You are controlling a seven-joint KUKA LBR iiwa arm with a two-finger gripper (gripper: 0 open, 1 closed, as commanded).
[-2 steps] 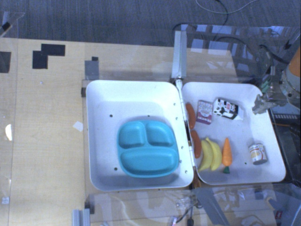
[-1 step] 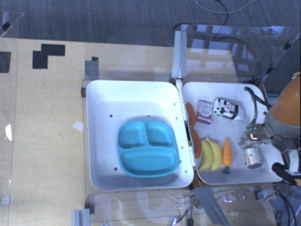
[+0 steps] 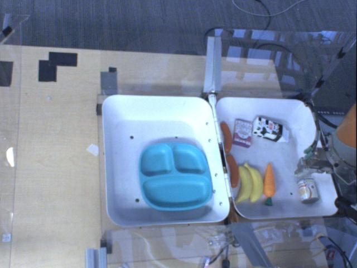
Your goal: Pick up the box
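Observation:
The box (image 3: pixel 242 133) is small, maroon and pink, and lies flat in the back left part of the right bin (image 3: pixel 290 108). Just to its right is a black-and-white patterned carton (image 3: pixel 268 128). My gripper (image 3: pixel 313 163) hangs over the right bin's right rim, well to the right of the box and apart from it. Directly in front of the gripper a small can (image 3: pixel 307 190) stands on the bin floor. Nothing shows in the gripper.
Two sausages (image 3: pixel 226 135) (image 3: pixel 234 173), bananas (image 3: pixel 249 183) and a carrot (image 3: pixel 269 181) lie in the right bin's front half. The left bin (image 3: pixel 120 149) holds a blue divided plate (image 3: pixel 175 176). Cables run along the bench's right side.

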